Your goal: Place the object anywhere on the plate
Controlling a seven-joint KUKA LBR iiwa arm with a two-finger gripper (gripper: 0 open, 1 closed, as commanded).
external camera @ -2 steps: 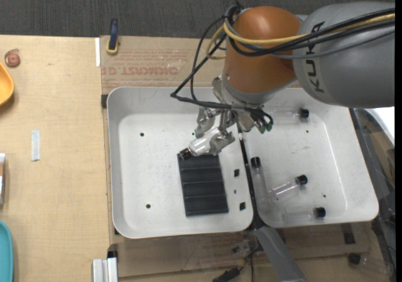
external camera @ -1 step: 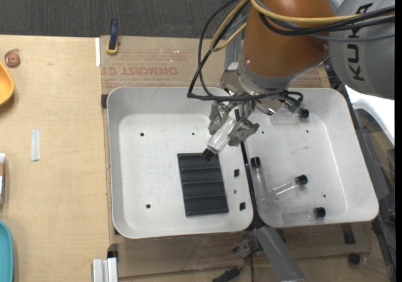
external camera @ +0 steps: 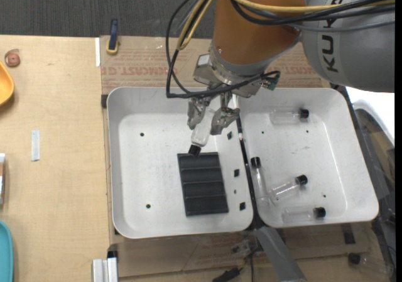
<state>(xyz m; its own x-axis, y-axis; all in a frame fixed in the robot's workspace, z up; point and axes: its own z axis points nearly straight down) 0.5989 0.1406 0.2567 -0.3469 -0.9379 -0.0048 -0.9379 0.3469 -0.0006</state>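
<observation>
Black ribbed plate (external camera: 203, 183) lies flat in the left bin (external camera: 125, 149), toward that bin's right side, near the divider between the two bins. Tool (external camera: 207, 130) hangs just above the plate's upper left corner. A clear tube with a black cap (external camera: 198, 139) sits between the fingers (external camera: 219, 122), tilted, cap end down and touching or nearly touching the plate's top edge. So the tool is clamped on that tube.

Right bin (external camera: 339, 149) has more clear tubes with black caps: one near the top (external camera: 289, 115), one in the middle (external camera: 286, 188), one at the lower edge (external camera: 301, 215), and one lying along the divider (external camera: 257, 174). They lie well apart from each other, except the middle one and the divider one, which sit close.

Orange wrist band (external camera: 254, 14) of the arm sits over the back edge of the bins; yellow and black cables (external camera: 182, 36) loop off its left side.

Wooden surface (external camera: 56, 180) to the left of the bins carries a small clear strip (external camera: 35, 146). An orange item (external camera: 5, 86) shows at the left edge and a teal one (external camera: 5, 252) at the lower left, both cut off, can't identify.
</observation>
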